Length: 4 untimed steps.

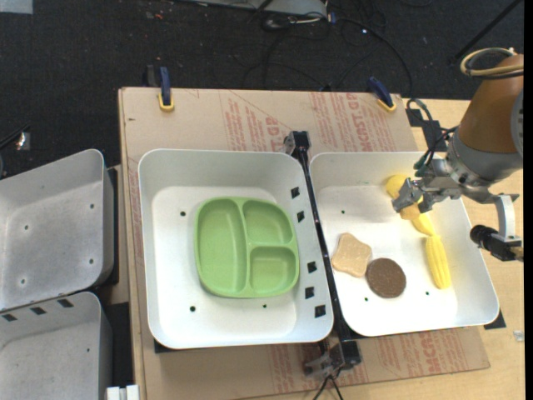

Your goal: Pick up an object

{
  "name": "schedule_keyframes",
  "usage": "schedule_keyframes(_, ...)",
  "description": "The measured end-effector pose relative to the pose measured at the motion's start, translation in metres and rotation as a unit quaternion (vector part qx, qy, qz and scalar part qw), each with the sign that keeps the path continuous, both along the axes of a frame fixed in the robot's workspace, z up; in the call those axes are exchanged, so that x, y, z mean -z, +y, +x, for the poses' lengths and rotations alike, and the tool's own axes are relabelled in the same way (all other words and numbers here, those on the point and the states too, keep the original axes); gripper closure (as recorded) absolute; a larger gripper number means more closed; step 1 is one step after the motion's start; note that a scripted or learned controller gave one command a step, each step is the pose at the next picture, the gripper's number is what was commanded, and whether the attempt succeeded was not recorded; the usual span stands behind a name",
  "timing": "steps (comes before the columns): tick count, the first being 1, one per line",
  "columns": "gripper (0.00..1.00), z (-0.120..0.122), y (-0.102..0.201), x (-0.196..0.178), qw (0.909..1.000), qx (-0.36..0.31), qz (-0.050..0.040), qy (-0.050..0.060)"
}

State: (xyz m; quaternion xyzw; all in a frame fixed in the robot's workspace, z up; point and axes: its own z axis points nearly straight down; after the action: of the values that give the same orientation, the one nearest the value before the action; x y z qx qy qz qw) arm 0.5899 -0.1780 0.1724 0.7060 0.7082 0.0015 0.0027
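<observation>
My gripper [414, 197] is down in the right bin [466, 307], at its far side, directly over the middle of a yellow banana-like piece [421, 222]. The yellow piece shows on both sides of the gripper, one end toward the bin's back and one toward the front. A yellow corn cob [437, 262] lies just in front of it. A tan slice of toast [351, 254] and a round brown patty [386, 277] lie side by side nearer the bin's middle left.
The left bin [166, 315] holds a green divided plate [247, 247]. A black divider [312, 223] runs between the two bins. The arm's grey body with its orange band [491, 115] leans in from the right. Spare white trays [50, 223] lie off the bench at left.
</observation>
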Motion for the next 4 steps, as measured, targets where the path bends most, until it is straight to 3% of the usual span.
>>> schedule_keyframes(2,1.00,0.008,-0.004,-0.090,1.0000,0.000,-0.0004,0.000)
schedule_keyframes(3,1.00,0.009,-0.004,-0.111,1.0000,0.000,0.0000,0.001)
schedule_keyframes(4,1.00,-0.003,0.051,-0.092,1.0000,-0.002,0.0018,0.004)
